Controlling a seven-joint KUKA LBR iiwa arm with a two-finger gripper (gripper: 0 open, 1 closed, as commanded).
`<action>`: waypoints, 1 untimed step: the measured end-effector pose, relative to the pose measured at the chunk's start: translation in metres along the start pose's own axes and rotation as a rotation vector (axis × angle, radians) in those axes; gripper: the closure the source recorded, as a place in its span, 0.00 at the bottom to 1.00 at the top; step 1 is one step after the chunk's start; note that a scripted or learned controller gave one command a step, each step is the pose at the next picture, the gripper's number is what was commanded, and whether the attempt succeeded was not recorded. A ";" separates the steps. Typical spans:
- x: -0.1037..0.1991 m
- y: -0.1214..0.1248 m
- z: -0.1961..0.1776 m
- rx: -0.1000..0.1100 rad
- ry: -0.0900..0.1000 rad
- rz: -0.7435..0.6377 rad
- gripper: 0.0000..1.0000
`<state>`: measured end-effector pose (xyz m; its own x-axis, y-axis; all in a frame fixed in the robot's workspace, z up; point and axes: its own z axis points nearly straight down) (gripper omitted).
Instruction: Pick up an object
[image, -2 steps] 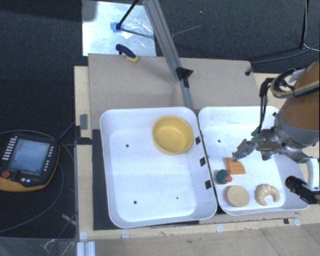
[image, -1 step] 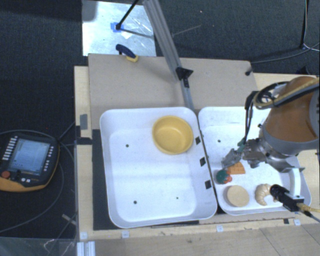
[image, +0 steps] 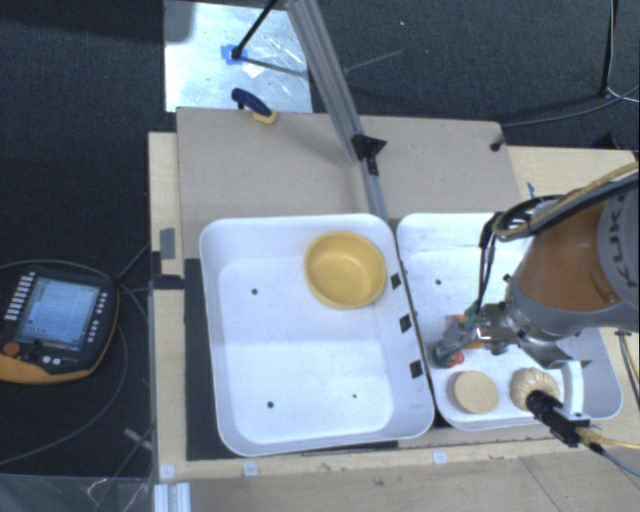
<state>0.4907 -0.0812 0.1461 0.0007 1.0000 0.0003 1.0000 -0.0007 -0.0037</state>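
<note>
My end effector (image: 452, 348) sits low in the right bin (image: 430, 240), near a small blurred object (image: 458, 325), perhaps touching it; its opening I cannot tell. A tan disc (image: 474, 392) lies just beside. A yellow bowl (image: 345, 268) rests in the left bin (image: 290, 400).

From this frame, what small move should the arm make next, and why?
Probably lower the gripper a little further. It hangs low in the right white bin, over a small dark object with green and orange parts, beside the round tan disc; whether anything is grasped cannot be told.
</note>
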 end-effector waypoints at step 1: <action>-0.001 0.000 0.051 -0.002 0.000 0.001 0.00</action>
<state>0.4904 -0.0818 0.0949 0.0014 1.0000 -0.0002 1.0000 -0.0014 -0.0012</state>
